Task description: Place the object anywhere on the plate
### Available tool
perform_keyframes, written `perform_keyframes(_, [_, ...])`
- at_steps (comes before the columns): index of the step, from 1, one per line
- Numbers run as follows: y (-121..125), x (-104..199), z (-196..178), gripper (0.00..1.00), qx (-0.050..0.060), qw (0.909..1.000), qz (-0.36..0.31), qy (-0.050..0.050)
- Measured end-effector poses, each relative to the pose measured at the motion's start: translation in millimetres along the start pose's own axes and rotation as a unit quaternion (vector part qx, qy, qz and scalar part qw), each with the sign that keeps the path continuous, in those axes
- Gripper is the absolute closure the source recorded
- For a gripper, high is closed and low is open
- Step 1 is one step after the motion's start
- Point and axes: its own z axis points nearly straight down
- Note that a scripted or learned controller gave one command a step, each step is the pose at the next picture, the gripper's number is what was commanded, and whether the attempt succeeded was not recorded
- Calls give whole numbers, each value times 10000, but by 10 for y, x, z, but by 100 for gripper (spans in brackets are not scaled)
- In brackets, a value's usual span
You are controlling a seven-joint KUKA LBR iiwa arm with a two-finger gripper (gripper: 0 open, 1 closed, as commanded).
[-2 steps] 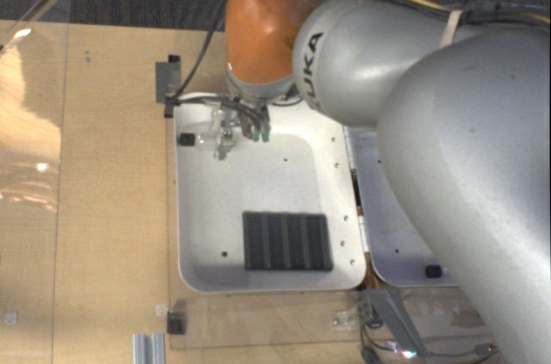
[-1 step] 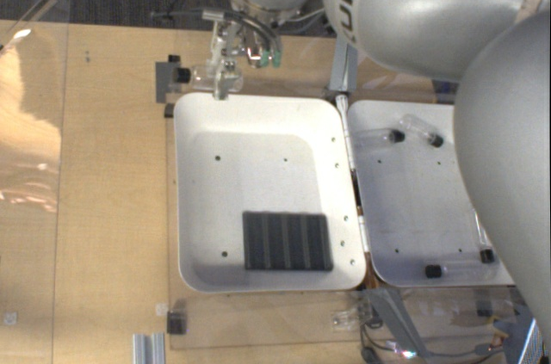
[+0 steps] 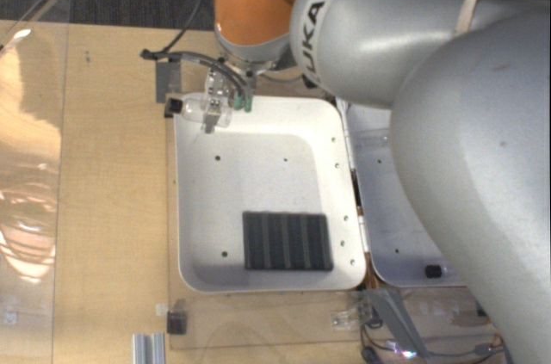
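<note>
Nearest, on the bench (image 3: pixel 103 225) just off the seven o'clock corner of the left bin (image 3: pixel 194 182), a small dark block (image 3: pixel 176 321), apart from the bin wall and likely no part of the job. Next, inside that bin at about five to six o'clock, a dark ridged slab lying flat, taken here for the plate (image 3: pixel 287 241), with nothing resting on it. Level with it, at six o'clock in the right bin (image 3: pixel 383 207), a small dark lump close to the near wall, probably the object (image 3: pixel 433 271), though too small to tell its shape and well apart from the plate. Farther back, at eleven o'clock over the left bin's far corner, the gripper (image 3: pixel 217 106) hanging under the orange band of the arm (image 3: pixel 387 35). Cannot tell whether clenched, released or carrying anything: too much clutter and glare there. Judged from this, placing not yet done and, if the lump is the object, picking not done either. Next move, on that reading: swing across toward four o'clock, come down square over the object beside the wall, close on it, then lift and carry it to the plate.
</note>
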Motion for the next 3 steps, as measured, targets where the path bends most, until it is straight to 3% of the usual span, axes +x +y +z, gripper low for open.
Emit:
perform_keyframes(1, [-2,44,-516,100,-4,9606,2780,-15])
perform_keyframes(2, [-37,97,494,100,22,8899,4562,8])
perform_keyframes(3, [-347,124,1160,100,6,9509,3094,-8])
